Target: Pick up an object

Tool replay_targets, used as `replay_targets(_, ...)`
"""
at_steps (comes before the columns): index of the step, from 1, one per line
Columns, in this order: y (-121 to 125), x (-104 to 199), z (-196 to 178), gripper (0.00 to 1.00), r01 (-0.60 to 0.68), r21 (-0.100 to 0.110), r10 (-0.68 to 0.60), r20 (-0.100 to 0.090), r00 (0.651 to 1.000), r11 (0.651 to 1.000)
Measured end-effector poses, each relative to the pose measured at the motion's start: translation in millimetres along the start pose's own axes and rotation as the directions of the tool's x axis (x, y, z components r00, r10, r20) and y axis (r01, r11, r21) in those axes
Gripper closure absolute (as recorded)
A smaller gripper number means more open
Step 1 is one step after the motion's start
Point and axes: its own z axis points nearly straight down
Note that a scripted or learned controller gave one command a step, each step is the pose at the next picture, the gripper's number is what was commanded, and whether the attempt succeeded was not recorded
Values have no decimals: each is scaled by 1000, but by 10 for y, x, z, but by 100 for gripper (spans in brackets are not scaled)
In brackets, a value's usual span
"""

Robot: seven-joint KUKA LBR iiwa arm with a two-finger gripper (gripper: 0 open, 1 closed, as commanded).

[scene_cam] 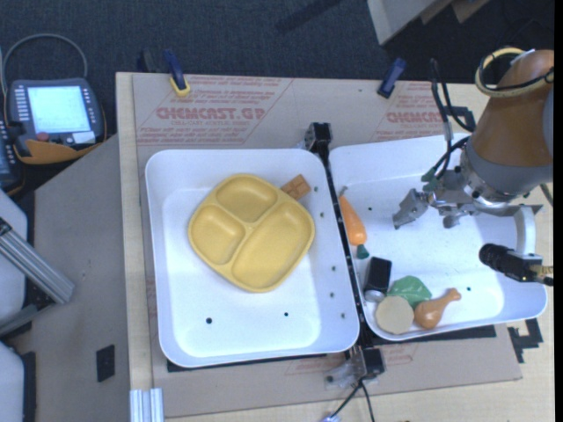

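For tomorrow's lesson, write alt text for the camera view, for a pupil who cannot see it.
A grey robot arm's gripper hangs over the right bin, which holds a toy carrot and drumstick. The left bin holds a yellow divided plate.

A handheld grey control pendant with a lit screen (55, 112) lies left of the bench; blue clamps (176, 70) grip the bench's cardboard sheet (264, 104).

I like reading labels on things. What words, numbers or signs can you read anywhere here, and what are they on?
"CHEMCAST GP" in red, printed on the brown board under the bins, above the left bin.
The same red print repeats above the right bin, but there it is cut off and too blurred to read.
The handheld screen at far left glows, its contents too small to read.
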Motion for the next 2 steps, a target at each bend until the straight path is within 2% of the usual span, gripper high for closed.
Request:
replay_targets(1, 28, 1, -57, 0, 3, -12, -3, 1, 1000, 1000)
replay_targets(2, 121, -6, 451, 0, 3, -5, -3, -1, 1000, 1000)
